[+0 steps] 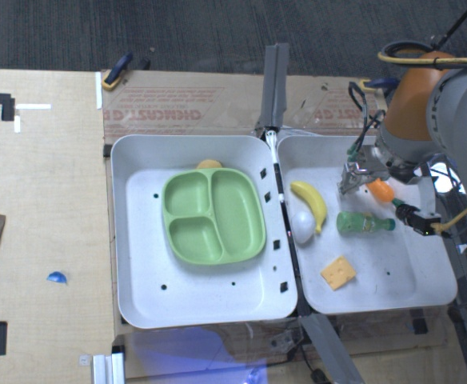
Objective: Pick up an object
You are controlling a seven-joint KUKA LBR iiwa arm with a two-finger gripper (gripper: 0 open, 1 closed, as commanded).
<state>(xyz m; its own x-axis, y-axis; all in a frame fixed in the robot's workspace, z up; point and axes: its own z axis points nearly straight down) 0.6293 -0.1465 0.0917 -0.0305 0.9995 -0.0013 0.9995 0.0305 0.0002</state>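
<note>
- The left bin (129,238) holds a three-compartment tray (214,214) at its middle.
- The right bin (425,282) holds a banana (313,202) at its upper left, with an egg-shaped object (302,224) touching it below.
- A bottle (365,223) lies on its side right of the banana.
- A cheese wedge (338,273) sits lower, apart from the rest.
</note>
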